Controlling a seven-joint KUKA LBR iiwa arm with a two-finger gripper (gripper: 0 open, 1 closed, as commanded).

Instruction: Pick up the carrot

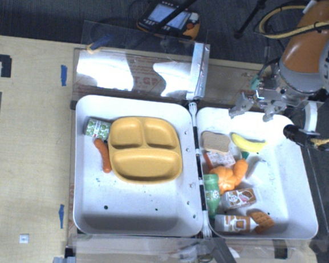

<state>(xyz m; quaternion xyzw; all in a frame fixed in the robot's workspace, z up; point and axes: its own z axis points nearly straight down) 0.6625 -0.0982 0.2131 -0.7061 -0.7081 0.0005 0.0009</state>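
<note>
Carrot (240,168) hemmed in — banana (248,143) above, orange (222,178) beside; jaws (252,110) apart overhead, empty.

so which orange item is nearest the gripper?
The carrot in the right bin, beside the banana. The orange sausage lies in the left bin, far from the gripper.

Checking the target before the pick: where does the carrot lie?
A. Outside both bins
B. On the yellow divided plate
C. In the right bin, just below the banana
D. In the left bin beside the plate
C: the carrot lies in the right bin, just below the banana.
</note>
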